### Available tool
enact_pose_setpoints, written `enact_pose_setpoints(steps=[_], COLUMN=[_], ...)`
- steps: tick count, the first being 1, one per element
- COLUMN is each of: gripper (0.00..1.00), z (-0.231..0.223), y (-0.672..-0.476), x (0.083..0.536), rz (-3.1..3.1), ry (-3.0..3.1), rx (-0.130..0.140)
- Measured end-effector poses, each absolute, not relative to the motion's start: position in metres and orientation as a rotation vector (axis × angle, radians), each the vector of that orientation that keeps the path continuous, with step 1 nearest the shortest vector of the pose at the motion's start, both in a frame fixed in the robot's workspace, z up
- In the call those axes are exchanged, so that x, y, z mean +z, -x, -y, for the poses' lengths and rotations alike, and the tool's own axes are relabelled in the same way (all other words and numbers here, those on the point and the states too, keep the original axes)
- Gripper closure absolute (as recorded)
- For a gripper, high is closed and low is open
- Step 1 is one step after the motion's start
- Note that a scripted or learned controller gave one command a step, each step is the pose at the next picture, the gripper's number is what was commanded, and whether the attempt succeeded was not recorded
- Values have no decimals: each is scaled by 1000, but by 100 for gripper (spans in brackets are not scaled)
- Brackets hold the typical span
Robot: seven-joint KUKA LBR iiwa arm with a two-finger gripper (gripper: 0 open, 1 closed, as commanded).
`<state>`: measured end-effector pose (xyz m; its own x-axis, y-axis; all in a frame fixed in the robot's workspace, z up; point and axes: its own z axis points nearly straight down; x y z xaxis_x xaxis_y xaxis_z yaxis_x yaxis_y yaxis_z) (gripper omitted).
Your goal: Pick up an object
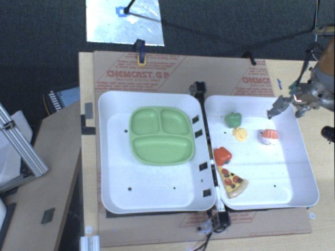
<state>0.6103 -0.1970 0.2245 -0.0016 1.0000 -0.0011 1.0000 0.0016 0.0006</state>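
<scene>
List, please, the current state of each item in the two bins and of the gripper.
green divided plate: flat in left bin, nothing on it
green pepper: loose in right bin
yellow piece: loose, just below the pepper
cupcake: lying free
red pepper: near the divider
pizza slice: lying flat
gripper: open, holding nothing

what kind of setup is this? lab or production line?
Most likely a robot-grasping lab bench, not production. Two shallow white bins sit side by side on cardboard, toy food such as a pizza slice lies in the right one beside a green divided plate, and the arm's hand hovers at the bin's edge.
</scene>
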Motion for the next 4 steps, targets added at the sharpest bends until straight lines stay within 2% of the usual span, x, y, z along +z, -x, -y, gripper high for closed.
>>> enact_pose_setpoints(steps=[1, 2, 3, 4], gripper=[0, 0, 100, 100], z=[201, 201, 201, 202], y=[-608, -613, -615, -626], x=[163, 120, 134, 194], rz=[-2225, -2226, -2222, -2221], ry=[-2221, -2219, -2213, -2211], rx=[-3, -1, 3, 6])
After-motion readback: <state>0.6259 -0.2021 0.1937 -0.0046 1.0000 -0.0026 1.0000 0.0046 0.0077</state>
